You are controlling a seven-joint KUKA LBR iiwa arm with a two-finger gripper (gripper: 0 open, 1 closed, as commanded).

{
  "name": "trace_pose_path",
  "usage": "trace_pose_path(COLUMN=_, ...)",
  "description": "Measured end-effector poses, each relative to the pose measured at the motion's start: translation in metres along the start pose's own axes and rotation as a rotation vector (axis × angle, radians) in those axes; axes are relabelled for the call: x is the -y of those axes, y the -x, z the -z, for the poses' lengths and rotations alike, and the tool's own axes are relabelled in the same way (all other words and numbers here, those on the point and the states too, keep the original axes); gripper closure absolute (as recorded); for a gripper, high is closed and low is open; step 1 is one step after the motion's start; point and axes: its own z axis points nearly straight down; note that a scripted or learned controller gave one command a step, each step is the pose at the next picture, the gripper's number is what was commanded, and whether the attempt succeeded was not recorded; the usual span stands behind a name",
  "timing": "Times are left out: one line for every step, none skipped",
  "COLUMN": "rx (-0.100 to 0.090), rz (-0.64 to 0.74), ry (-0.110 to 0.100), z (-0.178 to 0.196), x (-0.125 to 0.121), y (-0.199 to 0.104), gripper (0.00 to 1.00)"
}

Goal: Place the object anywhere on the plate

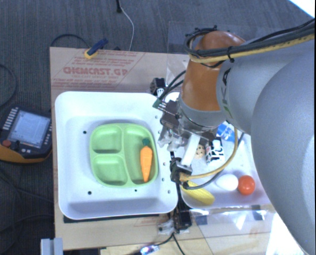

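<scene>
You see the left bin (67,158) holding the green plate (112,155), carrot (146,161) lying in its right compartment, right bin (248,203) holding corn (199,195), egg (227,183), tomato (246,185), gripper (174,145) above the bins' shared edge, grip state cannot be told.

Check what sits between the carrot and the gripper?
Camera view: the carrot lies in the green plate's right compartment. Between it and the gripper come the plate's right rim, a bare strip of the left bin floor, then the bin wall.
</scene>
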Motion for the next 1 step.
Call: trace_pose_path(rx=0.004, rz=-0.006, ry=0.000, z=-0.0007, x=-0.0014, y=0.0035, gripper=0.00)
